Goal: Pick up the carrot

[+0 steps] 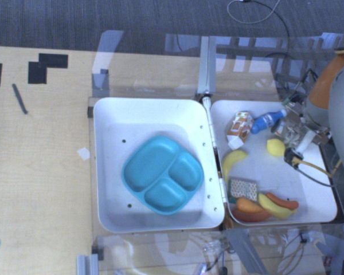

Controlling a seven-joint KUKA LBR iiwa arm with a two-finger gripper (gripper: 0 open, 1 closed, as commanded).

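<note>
Along the near edge of the right bin [330, 211] we see the carrot [282, 201], orange-red, lying against a yellow banana [274, 205], with a reddish-orange piece [249, 209] beside them that we cannot identify. Just behind sits a speckled sponge [243, 187], then another banana [233, 160] and a lemon [276, 147]. Farther back lie a crumpled snack packet [239, 125] and a blue bottle [267, 121]. The gripper [292, 144] hangs over the bin's right side, well apart from the carrot; cables and blur hide its tip, so we cannot tell how the jaws stand. Much of the arm [335, 90] is cut off at the right. A blue divided plate [163, 174] lies in the left bin [109, 153]. The pale wooden desk [40, 171] bears black marks at its far left, and grey carpet [132, 7] lies beyond.
</note>
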